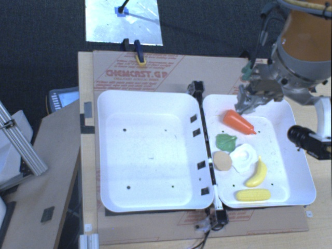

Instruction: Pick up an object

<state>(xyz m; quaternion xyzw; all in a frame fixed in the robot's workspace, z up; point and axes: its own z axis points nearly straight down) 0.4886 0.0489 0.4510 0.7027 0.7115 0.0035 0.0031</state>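
The left bin (150, 149) lay bare of objects, its whole floor open between rounded walls, and a black clipped seam (203, 149) ran between it and the right bin (298, 165). All the objects were crowded into the right bin's left half, close to that seam, while its right half stayed open floor. The gripper (248, 104) hung over the right bin's far left corner, just above and beside the stem end of the orange carrot (238, 122); whether its fingers were parted or closed could not be told from the dark, blurred tip, and nothing was seen held between them. The carrot lay tilted, its point toward the bin's middle. Nearer the camera sat a green leaf piece (225, 140), then a tan round piece (223, 161) touching a white lumpy piece (244, 157). A yellow banana (257, 173) curved just beside the white piece, and a yellow corn cob (252, 194) lay near the front wall. Both bins rested on a brown cardboard sheet (137, 71) with red lettering. Beyond it a shiny grey plate (123, 13) lay on dark carpet, and a black fixture (308, 140) overhung the right bin's right rim.
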